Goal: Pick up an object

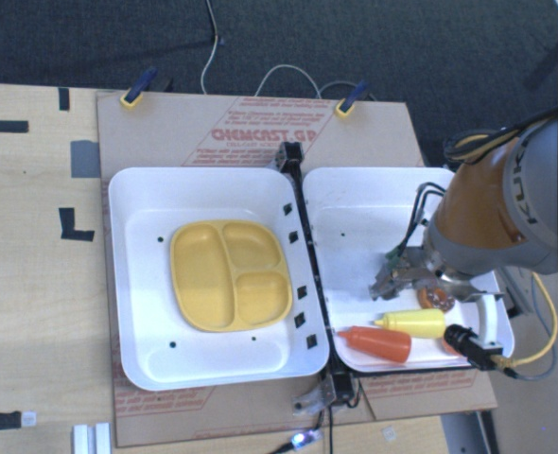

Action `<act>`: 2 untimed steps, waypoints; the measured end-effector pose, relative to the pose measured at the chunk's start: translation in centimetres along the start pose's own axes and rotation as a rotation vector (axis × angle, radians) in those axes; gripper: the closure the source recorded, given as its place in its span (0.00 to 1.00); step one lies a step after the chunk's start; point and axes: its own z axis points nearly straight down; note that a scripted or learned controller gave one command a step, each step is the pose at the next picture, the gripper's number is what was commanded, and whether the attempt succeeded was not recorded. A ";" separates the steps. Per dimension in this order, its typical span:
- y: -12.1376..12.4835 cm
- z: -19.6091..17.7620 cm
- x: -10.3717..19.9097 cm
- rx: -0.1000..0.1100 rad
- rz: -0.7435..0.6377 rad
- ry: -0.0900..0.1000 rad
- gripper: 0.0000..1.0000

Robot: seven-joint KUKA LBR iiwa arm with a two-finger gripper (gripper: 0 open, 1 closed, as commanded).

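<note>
My gripper point(389, 280) hangs low over the middle of the right bin point(355, 206), on the grey and orange arm point(487, 206) that comes in from the right. Just below and right of it a yellow squeeze bottle point(417, 323) lies on its side. A red-orange tapered object point(378, 343) lies beside the bottle at the bin's front wall. A small brown and orange item point(437, 298) sits right of the gripper, partly under the wrist. The gripper stands apart from the bottle, over bare bin floor.
The left bin point(137, 253) holds a yellow divided plate point(230, 274). A black divider point(303, 253) with clips runs between the bins. Both bins rest on a cardboard sheet point(260, 135). A black and yellow cable point(492, 353) hangs off the arm by the right bin's front corner.
</note>
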 end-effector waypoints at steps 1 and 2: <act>0.0 -4.2 0.4 0.000 0.000 0.000 1.00; 0.2 -9.5 0.4 -0.002 0.000 -0.001 1.00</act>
